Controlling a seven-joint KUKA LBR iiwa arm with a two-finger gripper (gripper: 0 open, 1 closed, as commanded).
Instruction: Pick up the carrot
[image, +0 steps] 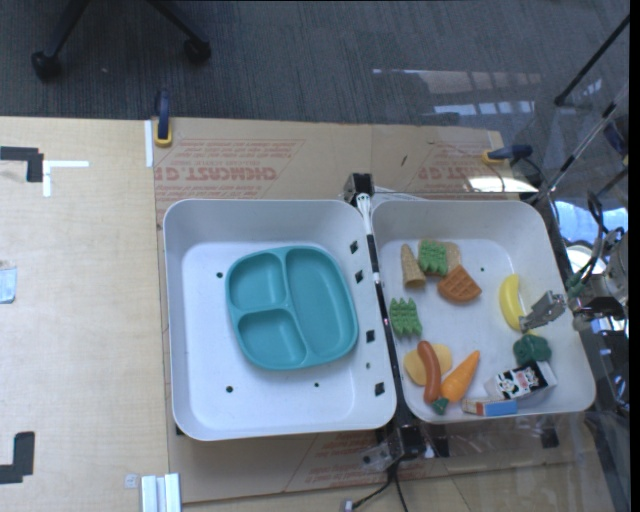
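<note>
Two white bins side by side. The left bin (190, 330) holds one teal divided plate (292, 306), three compartments, at its centre. The right bin (470, 222) is crowded: the carrot (461, 376) lies tilted at lower centre, beside one sausage (431, 370) on a yellow slice (416, 368). Also one banana (511, 300), one milk carton (522, 382), one broccoli (532, 349), two green leafy pieces (405, 317), one cone (412, 266), one orange wedge (460, 287). The gripper (545, 310) hovers at the right edge beside the banana, fingers parted, nothing between them.

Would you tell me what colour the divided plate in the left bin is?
The divided plate is teal, seen clearly in the camera view.
</note>
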